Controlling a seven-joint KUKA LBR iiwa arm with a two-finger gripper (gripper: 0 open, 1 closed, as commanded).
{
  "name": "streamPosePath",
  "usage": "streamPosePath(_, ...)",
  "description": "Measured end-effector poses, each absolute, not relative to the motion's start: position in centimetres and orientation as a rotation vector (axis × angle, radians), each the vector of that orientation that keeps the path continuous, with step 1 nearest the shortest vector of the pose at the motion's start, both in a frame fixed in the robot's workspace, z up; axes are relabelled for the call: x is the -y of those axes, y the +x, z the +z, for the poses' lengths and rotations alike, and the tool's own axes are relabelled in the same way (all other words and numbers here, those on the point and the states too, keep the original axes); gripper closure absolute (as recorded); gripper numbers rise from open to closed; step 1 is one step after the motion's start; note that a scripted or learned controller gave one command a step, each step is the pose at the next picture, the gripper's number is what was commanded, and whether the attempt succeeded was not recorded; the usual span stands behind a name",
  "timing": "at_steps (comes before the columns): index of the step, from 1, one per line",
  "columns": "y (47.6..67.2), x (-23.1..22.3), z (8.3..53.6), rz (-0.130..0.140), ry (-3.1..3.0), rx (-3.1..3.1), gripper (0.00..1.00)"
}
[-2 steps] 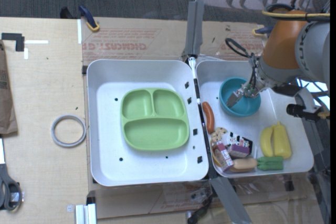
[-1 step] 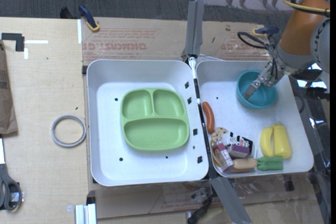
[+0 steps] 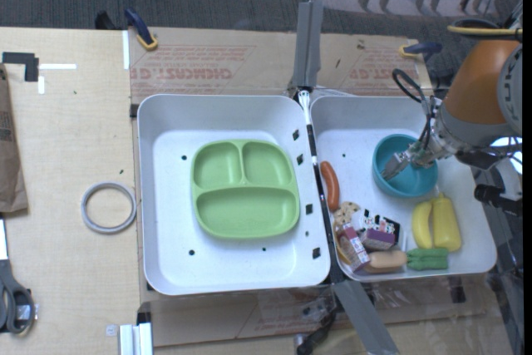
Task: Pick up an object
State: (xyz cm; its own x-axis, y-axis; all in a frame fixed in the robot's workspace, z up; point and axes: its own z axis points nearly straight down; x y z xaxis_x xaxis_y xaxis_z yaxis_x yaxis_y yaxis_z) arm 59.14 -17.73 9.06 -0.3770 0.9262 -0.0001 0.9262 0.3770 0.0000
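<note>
text: red upside-down print, not legible | on: cardboard sheet point(image 3: 208, 62) behind bins | small packets point(image 3: 366, 233): print too small

A single fixed camera looks down at a slant on the bench point(image 3: 66, 137). Both white bins point(image 3: 158, 179) lie within its frame. The arm point(image 3: 486, 87) enters at the right edge.

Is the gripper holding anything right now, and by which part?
Cannot be told. The gripper is down inside the round blue bowl in the right white bin; nothing shows between its fingers.
</note>
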Motion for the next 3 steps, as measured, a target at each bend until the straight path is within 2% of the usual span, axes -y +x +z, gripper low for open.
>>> streamPosePath(1, 62.5, 15.3, 9.0, -0.001, 2.055, -2.375, 0.0)
streamPosePath(2, 56.4, 15.1, 9.0, -0.003, 2.106, -2.333, 0.0)
streamPosePath(3, 61.3, 16.6, 9.0, -0.001, 1.589, -2.708, 0.0)
